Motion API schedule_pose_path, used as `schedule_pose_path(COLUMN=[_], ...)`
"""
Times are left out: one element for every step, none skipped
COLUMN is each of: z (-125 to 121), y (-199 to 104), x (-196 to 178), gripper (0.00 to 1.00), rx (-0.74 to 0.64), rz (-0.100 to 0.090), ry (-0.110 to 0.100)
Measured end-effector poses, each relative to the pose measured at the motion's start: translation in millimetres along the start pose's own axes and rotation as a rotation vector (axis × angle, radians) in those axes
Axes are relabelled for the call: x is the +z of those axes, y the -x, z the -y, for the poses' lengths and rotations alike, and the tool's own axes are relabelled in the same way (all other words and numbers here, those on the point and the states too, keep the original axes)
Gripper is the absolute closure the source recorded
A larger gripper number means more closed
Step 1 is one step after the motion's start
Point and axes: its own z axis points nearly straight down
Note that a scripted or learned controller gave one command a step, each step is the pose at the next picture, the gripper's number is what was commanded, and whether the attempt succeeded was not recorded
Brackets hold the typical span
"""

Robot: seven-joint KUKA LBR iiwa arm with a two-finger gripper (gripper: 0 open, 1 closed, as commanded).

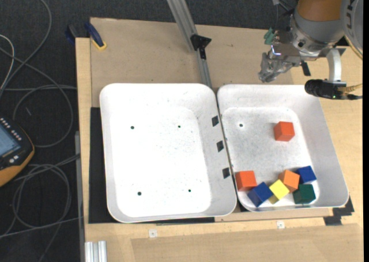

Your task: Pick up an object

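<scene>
bins: two, white, side by side, left bin and right bin
blocks: seven in all, every one in the right bin
orange blocks: three, one alone near the middle, one at the front left, one in the front cluster
blue blocks: two, one at the front, one toward the right
yellow block: one
green block: one
arm: one
gripper: one, above the bench behind the right bin
</scene>
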Motion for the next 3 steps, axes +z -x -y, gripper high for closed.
schedule_pose_path(z=[11.1, 18.4, 29.6], y=[-59.3, -106.7, -164.9], x=[-2.7, 14.7, 30.5], gripper=[1.00, 1.00, 1.00], rx=[-0.001, 0.000, -0.001], rz=[-0.001, 0.000, 0.000], ry=[-0.001, -0.002, -0.003])
